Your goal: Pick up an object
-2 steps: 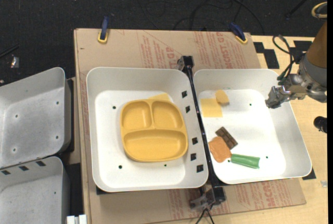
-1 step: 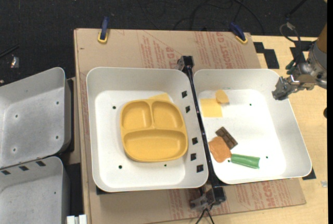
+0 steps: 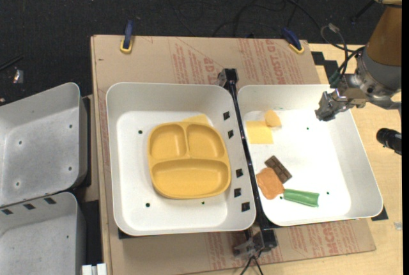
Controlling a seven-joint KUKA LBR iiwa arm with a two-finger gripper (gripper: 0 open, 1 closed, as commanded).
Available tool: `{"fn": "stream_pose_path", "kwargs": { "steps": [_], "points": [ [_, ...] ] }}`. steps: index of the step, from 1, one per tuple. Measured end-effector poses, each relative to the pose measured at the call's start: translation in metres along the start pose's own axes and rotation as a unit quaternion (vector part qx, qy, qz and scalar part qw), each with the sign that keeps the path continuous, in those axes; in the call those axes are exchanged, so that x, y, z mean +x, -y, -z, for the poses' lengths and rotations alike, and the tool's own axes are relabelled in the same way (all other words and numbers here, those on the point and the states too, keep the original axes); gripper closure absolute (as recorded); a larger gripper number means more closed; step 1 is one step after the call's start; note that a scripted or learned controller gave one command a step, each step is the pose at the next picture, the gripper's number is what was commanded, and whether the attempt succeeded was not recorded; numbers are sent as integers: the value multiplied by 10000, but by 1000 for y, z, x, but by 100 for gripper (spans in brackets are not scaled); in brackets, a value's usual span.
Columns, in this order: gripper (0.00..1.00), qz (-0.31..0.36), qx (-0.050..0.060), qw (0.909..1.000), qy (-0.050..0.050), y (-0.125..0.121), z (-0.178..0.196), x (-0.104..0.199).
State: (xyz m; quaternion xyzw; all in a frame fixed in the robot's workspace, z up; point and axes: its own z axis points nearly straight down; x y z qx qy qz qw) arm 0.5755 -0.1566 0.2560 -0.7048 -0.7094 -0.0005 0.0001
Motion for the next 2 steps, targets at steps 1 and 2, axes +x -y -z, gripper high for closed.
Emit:
{"fn": "stream_pose_path", "kwargs": {
  "steps": [1, 2],
  "points": [
    [100, -5, 16, 10000, -1, 8, -13, 50],
    [100, 10, 7, 10000, -3, 1, -14, 111]
  ]
}}
